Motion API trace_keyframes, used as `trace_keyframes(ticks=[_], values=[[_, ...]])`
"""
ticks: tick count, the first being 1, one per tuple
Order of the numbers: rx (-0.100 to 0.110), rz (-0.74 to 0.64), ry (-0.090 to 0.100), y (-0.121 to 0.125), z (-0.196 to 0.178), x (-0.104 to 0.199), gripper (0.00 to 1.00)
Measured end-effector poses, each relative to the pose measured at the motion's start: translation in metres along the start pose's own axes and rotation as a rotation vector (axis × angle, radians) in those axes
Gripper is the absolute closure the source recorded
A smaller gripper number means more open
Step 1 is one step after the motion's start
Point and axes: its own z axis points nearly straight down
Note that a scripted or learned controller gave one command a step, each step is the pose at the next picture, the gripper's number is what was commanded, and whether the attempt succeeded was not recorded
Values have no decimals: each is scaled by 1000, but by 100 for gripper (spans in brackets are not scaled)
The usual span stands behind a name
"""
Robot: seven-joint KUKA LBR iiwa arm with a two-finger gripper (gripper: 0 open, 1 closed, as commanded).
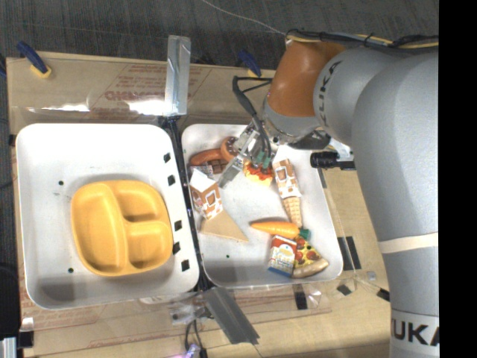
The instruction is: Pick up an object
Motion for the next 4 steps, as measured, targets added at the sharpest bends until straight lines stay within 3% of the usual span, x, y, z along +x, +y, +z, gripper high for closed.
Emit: trace_keyframes(ticks=[1, 2, 3, 4], values=[[-19, 43, -23, -59, 27, 4, 0], [-10, 158, -13, -89, 34, 95, 0], [-13, 153, -23, -88, 22, 93, 100], [-17, 239, -19, -34, -96, 142, 100]])
